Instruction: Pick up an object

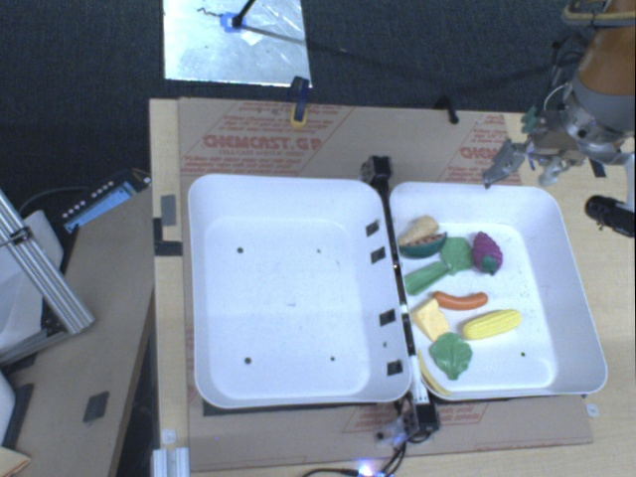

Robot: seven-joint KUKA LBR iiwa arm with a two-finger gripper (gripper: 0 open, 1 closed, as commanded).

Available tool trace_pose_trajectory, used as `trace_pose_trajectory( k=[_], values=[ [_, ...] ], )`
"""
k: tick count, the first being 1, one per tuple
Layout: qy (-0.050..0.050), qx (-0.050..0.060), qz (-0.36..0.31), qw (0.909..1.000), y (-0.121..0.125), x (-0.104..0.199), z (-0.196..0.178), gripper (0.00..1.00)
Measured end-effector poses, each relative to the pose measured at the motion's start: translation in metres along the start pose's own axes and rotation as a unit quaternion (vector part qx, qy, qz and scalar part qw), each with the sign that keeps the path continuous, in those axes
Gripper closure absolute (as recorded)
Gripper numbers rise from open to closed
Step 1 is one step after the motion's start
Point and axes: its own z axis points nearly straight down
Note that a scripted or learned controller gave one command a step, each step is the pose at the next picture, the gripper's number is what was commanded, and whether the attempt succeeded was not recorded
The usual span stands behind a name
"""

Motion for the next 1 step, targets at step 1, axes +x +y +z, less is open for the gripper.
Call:
trace_pose_trajectory(
  k=[1],
  values=[
    [0.000,-0.002,-0.002,1.0000,0.0010,0.0002,-0.0116,1.00]
  ],
)
